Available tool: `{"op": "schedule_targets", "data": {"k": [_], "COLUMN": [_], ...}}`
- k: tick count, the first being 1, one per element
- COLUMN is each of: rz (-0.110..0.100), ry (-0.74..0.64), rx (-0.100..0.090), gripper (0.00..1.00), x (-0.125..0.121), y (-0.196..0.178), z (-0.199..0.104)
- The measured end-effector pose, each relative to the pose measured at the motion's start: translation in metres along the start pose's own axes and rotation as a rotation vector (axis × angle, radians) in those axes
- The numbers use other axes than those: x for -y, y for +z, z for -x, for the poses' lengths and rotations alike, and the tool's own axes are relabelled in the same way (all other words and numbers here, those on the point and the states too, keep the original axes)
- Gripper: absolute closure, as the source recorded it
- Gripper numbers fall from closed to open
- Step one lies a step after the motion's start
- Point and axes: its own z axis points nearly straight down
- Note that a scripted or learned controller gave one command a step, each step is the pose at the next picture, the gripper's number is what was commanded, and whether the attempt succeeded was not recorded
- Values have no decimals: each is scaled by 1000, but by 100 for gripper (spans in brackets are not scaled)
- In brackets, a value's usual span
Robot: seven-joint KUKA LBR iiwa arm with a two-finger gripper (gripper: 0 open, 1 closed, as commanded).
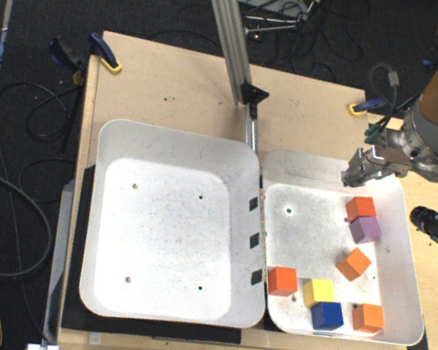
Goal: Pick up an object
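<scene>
The pale wooden bench (216,94) carries two shallow white plastic bins side by side. The left bin (169,220) offers wide open floor. The right bin (303,218) holds seven small cubes crowded toward its right and near edges: four orange cubes (360,208) (354,263) (283,280) (368,317), a purple cube (365,228), a yellow cube (318,291) and a blue cube (328,315). The grey arm's two-finger gripper (355,175) hangs over the bin's far right corner, just beyond the farthest orange cube — it appears to hold nothing, though its opening is too dark to judge. No legible writing.
</scene>
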Motion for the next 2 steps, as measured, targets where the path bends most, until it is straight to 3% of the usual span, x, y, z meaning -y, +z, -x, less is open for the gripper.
{"op": "schedule_targets", "data": {"k": [1, 2], "rz": [-5, -10], "ry": [0, -6], "rx": [-1, -4], "gripper": [100, 100], "x": [-1, 11], "y": [-17, 0], "z": [0, -60]}}
